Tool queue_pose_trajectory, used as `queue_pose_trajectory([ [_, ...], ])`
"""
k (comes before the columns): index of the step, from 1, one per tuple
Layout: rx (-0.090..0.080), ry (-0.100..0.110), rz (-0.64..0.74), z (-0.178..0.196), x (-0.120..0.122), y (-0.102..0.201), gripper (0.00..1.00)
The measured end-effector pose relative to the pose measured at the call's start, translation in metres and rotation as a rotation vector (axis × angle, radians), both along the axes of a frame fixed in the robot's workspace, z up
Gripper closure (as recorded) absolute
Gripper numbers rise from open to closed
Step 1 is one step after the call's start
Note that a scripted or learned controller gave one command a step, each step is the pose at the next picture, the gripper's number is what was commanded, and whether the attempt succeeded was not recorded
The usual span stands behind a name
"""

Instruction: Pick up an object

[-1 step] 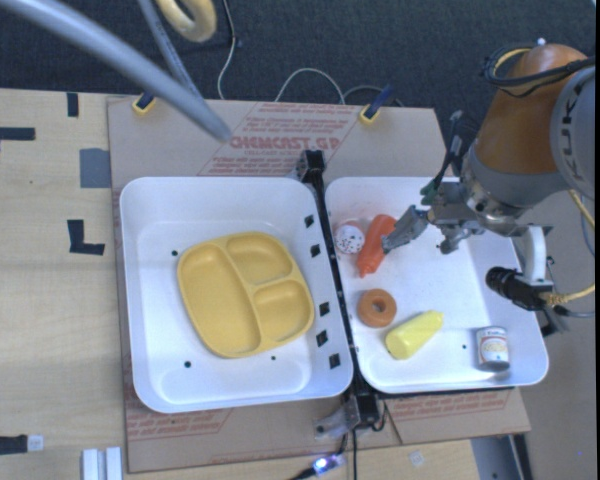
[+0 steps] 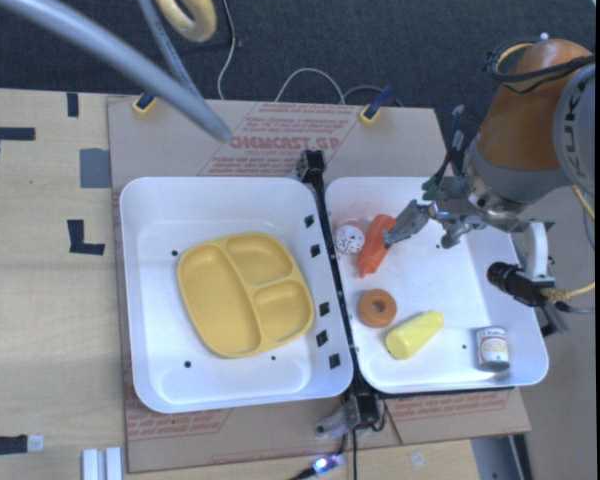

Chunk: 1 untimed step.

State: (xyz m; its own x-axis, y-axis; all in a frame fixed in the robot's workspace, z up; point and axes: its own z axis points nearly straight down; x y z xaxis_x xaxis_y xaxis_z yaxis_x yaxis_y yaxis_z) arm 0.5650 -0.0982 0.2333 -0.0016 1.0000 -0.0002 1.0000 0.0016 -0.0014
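- The gripper (image 2: pixel 431 228) hangs over the upper part of the right bin (image 2: pixel 458 293), right of the frame's centre, with the grey arm and its orange band coming in from the upper right
- Its two dark fingers (image 2: pixel 408 223) look spread apart with nothing between them, one reaching left toward the orange carrot-shaped toy (image 2: pixel 373 245), so nothing is held yet
- The carrot-shaped toy lies at a slant in the upper left of the right bin, just beside a white speckled ball (image 2: pixel 349 238) near the dividing wall; as the closest piece to the fingers, it seems the likely target
- Lower in the same bin, loose and apart from one another, sit an orange ring (image 2: pixel 377 308), a yellow lump (image 2: pixel 414 335) and a small can (image 2: pixel 493 349) in the lower right corner, so each offers room for a grasp
- The left bin (image 2: pixel 132 268) holds a yellow divided plate (image 2: pixel 245 293) lying flat, a poor shape for a two-finger pinch
- The task looks to be at the approach stage: the spread stance suits a descent around the carrot-shaped toy, though the ball so near could get in the way
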Motion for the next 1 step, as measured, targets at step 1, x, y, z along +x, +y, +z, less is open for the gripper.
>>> queue_pose_trajectory([
  [1, 0.000, 0.005, -0.001, -0.0638, 0.0027, 0.0017, 0.00],
])
